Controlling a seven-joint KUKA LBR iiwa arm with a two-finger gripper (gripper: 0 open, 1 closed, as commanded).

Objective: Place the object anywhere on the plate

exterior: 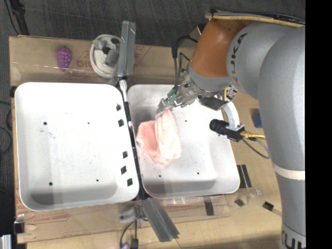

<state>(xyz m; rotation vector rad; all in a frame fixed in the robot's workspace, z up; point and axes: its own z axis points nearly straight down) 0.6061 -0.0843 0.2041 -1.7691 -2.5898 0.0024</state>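
A pink cloth (160, 136) lies crumpled in the left half of the right bin (207, 165). A paler fold of it rises and narrows toward the back. My gripper (171, 101) hangs over the back of that bin, directly above the cloth's upper end. Its fingertips are closed on the cloth's top tip, which is drawn up to them while the rest sags onto the bin floor. The grey arm with its orange band comes in from the right and covers the bin's back right corner.
The left bin (67, 139) stands beside the right one, with a grey rail (127, 113) between them. On the bench behind it are a small purple object (64, 57) and a white round holder (105, 53). A black connector with a cable (225, 127) juts over the right bin's right side.
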